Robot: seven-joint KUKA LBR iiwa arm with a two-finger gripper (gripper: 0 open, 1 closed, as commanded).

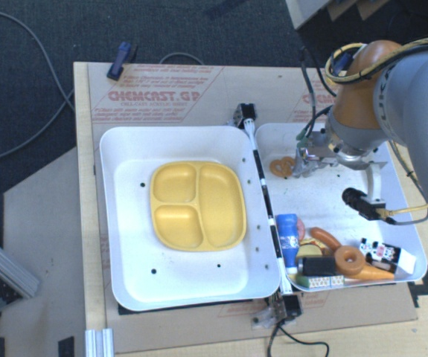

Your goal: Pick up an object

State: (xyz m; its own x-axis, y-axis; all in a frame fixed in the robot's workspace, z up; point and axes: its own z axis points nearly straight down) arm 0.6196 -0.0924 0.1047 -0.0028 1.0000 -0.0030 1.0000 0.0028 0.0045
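My gripper point(304, 162) hangs low over the far left part of the right bin point(325, 188), under the orange band of the arm point(362, 88). Just to its left, a small brown round snack piece point(280, 167) lies on the bin floor, touching or nearly touching the gripper's tip. Along the bin's near edge lie a blue bottle point(287, 238), a red piece point(298, 233), a sausage point(325, 236), a brown doughnut point(348, 259), an orange carrot point(374, 272), a black block point(318, 265) and a white and black tube point(383, 253).
The left bin point(124, 274) holds a yellow divided plate point(197, 204). A black clip point(245, 113) sits at the far end of the divider between the bins. A black cabled part point(361, 201) hangs over the right bin's middle. A blue object point(120, 59) lies on the cardboard at far left.
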